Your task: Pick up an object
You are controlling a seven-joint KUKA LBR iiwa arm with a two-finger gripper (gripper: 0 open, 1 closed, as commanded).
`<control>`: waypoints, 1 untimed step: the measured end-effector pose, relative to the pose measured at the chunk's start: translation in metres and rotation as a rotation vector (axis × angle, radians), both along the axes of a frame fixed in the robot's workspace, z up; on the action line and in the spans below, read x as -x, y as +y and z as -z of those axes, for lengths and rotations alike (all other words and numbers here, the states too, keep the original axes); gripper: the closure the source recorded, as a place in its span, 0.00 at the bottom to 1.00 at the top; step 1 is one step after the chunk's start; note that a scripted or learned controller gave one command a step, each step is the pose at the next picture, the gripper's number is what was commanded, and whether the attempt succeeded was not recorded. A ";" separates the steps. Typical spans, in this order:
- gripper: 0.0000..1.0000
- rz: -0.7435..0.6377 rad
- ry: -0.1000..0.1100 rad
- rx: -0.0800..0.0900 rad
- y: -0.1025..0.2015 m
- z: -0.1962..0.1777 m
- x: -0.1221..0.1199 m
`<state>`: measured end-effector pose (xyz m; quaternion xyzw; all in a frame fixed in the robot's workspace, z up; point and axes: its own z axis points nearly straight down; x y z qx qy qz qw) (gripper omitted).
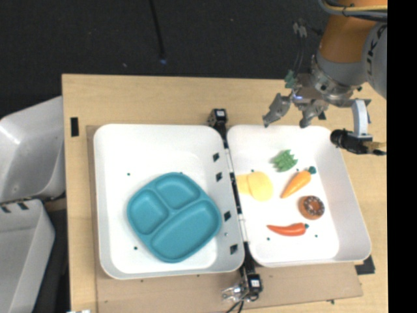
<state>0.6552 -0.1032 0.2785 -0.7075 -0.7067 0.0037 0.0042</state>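
My gripper (288,117) hangs above the far edge of the right bin (339,240), its two fingers spread apart with nothing between them. In that bin lie a green leafy piece (283,160), an orange carrot (296,182), a yellow fruit (255,186), a brown doughnut (311,207) and a red chilli pepper (287,229). All of them rest on the bin floor, nearer the camera than the gripper. The green piece is the closest to the fingers.
The left bin (111,149) holds a blue divided plate (172,216). A black clamp (217,117) sits at the far end of the seam between the bins. A black fitting (352,140) sticks out by the right bin's far right corner.
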 end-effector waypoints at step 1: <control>0.00 -0.002 -0.013 0.001 0.000 -0.008 -0.002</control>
